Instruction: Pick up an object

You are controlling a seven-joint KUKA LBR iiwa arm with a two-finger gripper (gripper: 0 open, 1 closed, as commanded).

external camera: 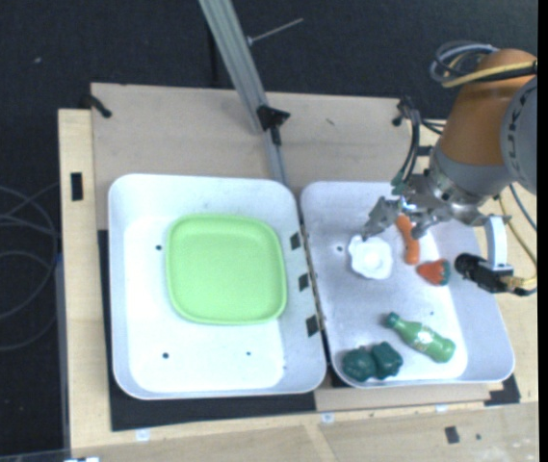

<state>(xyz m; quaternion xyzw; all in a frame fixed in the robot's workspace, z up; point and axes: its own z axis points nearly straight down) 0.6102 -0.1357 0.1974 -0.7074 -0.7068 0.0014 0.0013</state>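
My gripper (402, 221) hangs over the back of the right bin (331, 210), fingers spread open. A slim orange carrot-like piece (410, 246) lies in the bin, its upper end beneath the gap between the fingers. Whether they touch it I cannot tell. A white lumpy object (371, 257) sits just left of it. A small red piece (433, 271) rests to its right. Nearer the front lie a green bottle (420, 337) with a white label and a dark green object (372, 362).
The left bin (139, 258) holds a light green square plate (225, 269). A grey metal pole (240, 56) slants up from the bench behind the bins. A black cable fitting (481, 271) hangs off the arm over the right bin's edge.
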